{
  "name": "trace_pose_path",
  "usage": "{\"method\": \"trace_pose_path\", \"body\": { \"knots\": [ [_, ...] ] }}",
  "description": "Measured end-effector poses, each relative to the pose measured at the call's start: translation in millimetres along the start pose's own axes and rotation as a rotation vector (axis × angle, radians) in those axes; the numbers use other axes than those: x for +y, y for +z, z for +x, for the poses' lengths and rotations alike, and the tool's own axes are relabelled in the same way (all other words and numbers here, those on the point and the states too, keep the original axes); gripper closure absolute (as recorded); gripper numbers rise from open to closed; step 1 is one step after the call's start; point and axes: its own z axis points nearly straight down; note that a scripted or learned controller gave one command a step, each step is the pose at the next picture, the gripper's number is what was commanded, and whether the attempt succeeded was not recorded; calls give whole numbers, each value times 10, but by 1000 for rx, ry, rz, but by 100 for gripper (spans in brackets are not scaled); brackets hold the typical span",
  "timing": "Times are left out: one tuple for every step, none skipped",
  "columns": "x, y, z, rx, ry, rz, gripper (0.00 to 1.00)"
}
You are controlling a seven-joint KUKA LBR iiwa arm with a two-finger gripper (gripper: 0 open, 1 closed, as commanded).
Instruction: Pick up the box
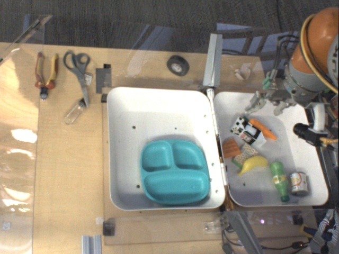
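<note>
Plywood benchtop [63,194] is filling most of the view, pale and bare along its left side, with dark carpet [132,4] running behind its far edge. Two white bins are sitting side by side on it. Left bin [127,142] is the bigger, holding a teal divided tray [175,172] toward its near right corner and leaving open white floor along its far and left walls. Right bin [307,157] is carrying the clutter, gathered in its left and near half, so the far right part of its floor is lying clear under the arm.

Grey arm [318,46] with its orange band is leaning in from the upper right, and the gripper [268,106] is hanging over the far edge of the right bin; its fingers are standing apart with nothing between them.

Box [246,130], black and white with dots, is lying just below and left of the gripper, near the left wall, touching an orange carrot [264,129]. Near it are lying a brown block [231,147], a yellow banana [252,164], a green bottle [279,180] and a small can [298,183].

Scissors [80,73], red-handled pliers [45,74] and a roll of black tape [178,65] are resting on the bench beyond the left bin.
</note>
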Motion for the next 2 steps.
{"method": "trace_pose_path", "body": {
  "knots": [
    [-285,1124,32,-1,70,-5,0],
    [-587,1282,261,-4,-22,-14,0]
  ]
}}
